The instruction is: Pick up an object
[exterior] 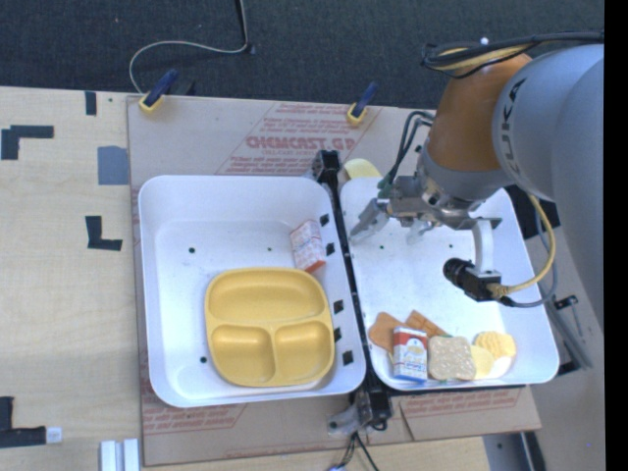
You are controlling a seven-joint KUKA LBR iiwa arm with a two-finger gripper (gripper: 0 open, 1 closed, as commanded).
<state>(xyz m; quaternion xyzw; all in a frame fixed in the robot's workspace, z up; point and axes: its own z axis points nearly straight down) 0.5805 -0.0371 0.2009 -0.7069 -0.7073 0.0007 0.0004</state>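
The gripper (385, 216) hovers over the right bin (432, 273), fingers spread and holding nothing. The approach is under way; the food pile (442, 351) lies nearer the bin's front edge, so the arm must travel there and descend.

2 white bins sit side by side on the bench (59, 263). The left bin (172, 219) holds a yellow divided tray (270, 324) and a small red-and-white packet (308, 244) near its right wall. The right bin (432, 273) holds a cluster of food items (442, 351) at its near edge. The arm (510, 116) hangs over the right bin's far part.
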